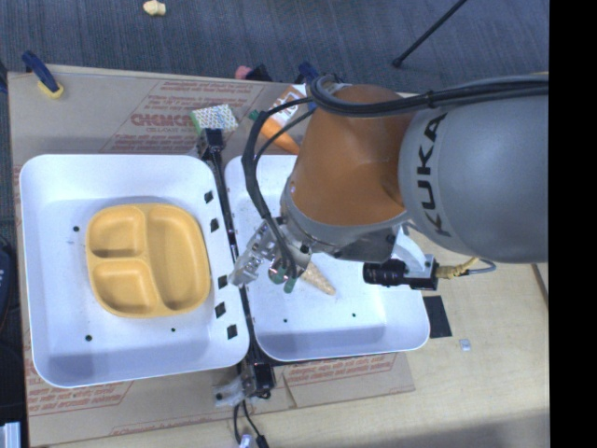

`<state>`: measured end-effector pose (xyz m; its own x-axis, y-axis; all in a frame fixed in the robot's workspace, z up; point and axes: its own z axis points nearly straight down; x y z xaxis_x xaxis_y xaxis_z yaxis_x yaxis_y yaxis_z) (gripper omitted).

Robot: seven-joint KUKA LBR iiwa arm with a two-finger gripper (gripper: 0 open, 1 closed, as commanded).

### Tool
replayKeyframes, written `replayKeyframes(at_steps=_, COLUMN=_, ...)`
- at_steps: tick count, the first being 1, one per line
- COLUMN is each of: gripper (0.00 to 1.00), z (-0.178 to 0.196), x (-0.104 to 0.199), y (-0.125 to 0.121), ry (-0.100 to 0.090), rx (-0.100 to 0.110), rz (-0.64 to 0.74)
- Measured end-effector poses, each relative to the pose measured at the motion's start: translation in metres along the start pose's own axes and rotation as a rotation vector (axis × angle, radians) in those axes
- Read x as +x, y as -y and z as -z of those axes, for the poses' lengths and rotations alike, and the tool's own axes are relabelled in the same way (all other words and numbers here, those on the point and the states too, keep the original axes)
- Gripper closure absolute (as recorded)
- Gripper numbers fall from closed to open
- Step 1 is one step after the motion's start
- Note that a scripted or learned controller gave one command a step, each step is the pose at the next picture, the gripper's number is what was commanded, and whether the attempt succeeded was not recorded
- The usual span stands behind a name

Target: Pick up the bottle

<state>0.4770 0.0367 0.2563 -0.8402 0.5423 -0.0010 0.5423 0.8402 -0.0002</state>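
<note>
The gripper (264, 261) sits low at frame centre in the right bin (317, 339); whether its claw grips anything cannot be told.

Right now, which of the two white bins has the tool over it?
The right bin. The tool hangs over its left part beside a small cone-shaped item; the left bin holds the yellow divided plate.
</note>
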Motion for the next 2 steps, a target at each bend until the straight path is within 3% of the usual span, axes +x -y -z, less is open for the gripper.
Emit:
replayKeyframes(at_steps=1, gripper=1.00, z=-0.030, x=0.021, y=-0.031, ry=-0.004, rx=0.002, rz=0.186)
replayKeyframes(at_steps=2, gripper=1.00, z=0.005, x=0.059, y=-0.103, ry=-0.001, rx=0.000, rz=0.264)
